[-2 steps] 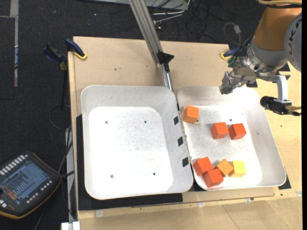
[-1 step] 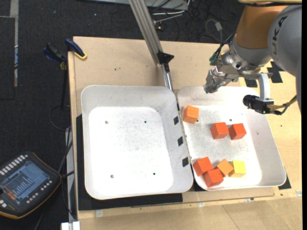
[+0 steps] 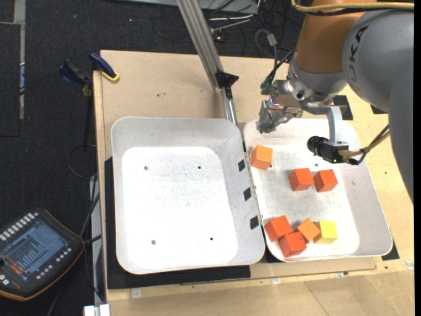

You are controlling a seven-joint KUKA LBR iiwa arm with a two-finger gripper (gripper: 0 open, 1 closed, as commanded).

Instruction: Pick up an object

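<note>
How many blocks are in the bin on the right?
7. One light orange block near the gripper, two in the middle, four clustered at the front.

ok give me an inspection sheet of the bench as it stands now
surface: wooden bench with two shallow white bins side by side, left bin and right bin
job's things: seven blocks in the right bin; a light orange block near its upper left corner, two red-orange blocks mid bin, and a cluster of two red-orange, one orange and one yellow block at the near edge
clutter: blue clamp at the bench's far left corner
grippers: gripper above the right bin's upper left corner, nothing seen held
cables: black cables on the floor behind the bench
surroundings: handheld pendant on the floor lower left, metal pole slanting in from above
</note>
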